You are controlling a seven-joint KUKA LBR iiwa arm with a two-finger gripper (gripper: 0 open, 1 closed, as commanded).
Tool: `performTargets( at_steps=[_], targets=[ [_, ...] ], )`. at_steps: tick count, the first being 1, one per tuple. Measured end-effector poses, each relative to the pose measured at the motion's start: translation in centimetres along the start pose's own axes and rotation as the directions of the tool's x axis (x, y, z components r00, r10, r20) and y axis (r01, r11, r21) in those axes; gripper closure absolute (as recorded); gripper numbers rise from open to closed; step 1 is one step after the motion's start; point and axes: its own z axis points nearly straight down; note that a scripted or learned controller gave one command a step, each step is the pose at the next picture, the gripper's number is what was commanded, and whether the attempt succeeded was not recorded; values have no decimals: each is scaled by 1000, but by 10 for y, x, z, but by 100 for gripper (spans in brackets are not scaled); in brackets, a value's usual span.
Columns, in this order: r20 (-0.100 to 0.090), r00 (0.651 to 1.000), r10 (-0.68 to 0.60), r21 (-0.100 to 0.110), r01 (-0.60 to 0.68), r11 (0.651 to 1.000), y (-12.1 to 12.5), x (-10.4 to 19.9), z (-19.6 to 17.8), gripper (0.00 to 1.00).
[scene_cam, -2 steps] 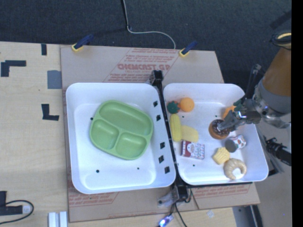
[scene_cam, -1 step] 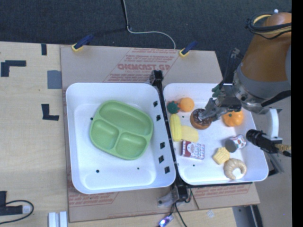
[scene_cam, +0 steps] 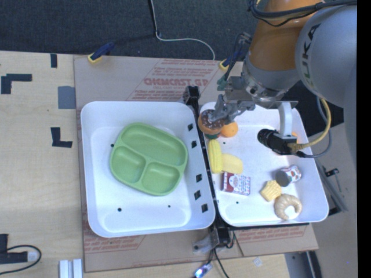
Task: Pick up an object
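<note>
gripper sits right on the donut at the right bin's top-left corner, can't tell how its fingers stand. Risk imo: the round glossy donut could slip against the bin wall, or the smooth orange ball just beside could get nudged. Ridged yellow corn just below

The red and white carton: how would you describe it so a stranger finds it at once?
Look in the right white bin, toward its near left part. The small flat red and white carton lies just below the yellow corn cob. It alone there is rectangular and printed.
</note>
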Motion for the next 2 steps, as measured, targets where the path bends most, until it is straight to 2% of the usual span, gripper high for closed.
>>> performTargets(
  at_steps=[1,2],
  targets=[
    [0,1000,6,-3,-6,1000,-73,3,-73,100],
    [0,1000,1,4,-1,1000,-103,64,-74,100]
  ],
)
